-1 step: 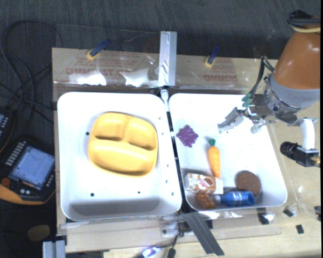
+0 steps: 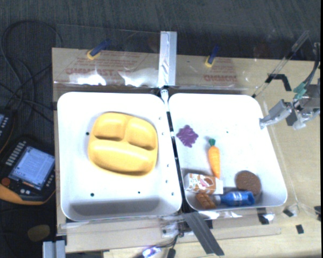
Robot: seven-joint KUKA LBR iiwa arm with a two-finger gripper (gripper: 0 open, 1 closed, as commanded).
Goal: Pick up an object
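I am hovering the gripper (image 2: 277, 113) beside the right bin (image 2: 258, 107); its grip state I cannot tell. I am targeting the isolated carrot (image 2: 214, 159), descending vertically.

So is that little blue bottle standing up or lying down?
Lying down. The blue bottle rests on its side along the near wall of the right bin, between a small carton and a brown cookie.

The gripper (image 2: 280, 113) hung over the right bin's (image 2: 226, 102) right rim. Left of it lay a purple toy (image 2: 187, 136) and carrot (image 2: 213, 158); nearer the camera sat a carton (image 2: 203, 183), blue bottle (image 2: 236, 199) and brown cookie (image 2: 248, 181). Far left, the other bin (image 2: 75, 198) held a yellow tray (image 2: 123, 142).
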